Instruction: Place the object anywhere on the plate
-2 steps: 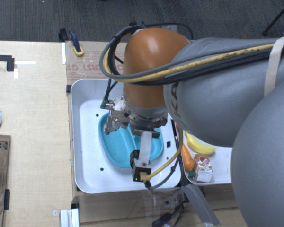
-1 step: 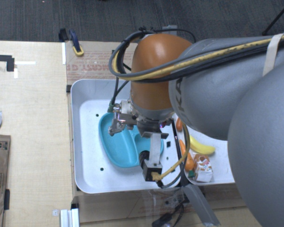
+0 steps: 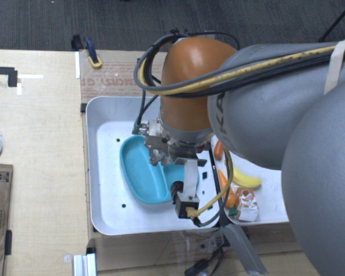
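A light blue oval plate (image 3: 139, 174) lies in the left white bin (image 3: 103, 154), towards its middle. My gripper (image 3: 164, 155) hangs low over the plate's right edge, below the orange wrist band. The wrist and its cables hide the right part of the plate and whatever is under the gripper. From this view I cannot make out any object between the plate and the gripper.
In the right bin, beside the arm, lie a yellow banana (image 3: 245, 180), an orange carrot (image 3: 223, 180) and a small printed carton (image 3: 248, 206). The grey arm covers most of that bin. A blue clamp (image 3: 92, 50) sits on the bench behind the left bin.
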Robot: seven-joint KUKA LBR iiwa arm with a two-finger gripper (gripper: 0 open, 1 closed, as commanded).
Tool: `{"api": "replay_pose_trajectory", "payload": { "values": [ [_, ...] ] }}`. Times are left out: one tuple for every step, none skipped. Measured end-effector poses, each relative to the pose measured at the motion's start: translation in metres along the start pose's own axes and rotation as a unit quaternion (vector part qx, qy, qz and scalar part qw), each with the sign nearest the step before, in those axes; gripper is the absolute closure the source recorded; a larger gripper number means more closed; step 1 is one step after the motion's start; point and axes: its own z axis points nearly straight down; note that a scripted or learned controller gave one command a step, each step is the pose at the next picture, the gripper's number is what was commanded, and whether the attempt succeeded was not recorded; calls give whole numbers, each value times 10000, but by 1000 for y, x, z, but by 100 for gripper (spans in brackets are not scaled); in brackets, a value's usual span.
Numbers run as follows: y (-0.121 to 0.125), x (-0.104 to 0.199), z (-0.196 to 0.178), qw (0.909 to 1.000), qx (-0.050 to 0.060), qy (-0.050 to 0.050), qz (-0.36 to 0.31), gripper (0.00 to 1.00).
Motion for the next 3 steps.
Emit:
{"api": "replay_pose_trajectory", "payload": {
  "values": [
    [0,0,0,10000,1,-1,0,0],
    [1,-1,-7,10000,16,-21,5,100],
    [1,-1,-7,10000,17,-22,5,0]
  ]
}}
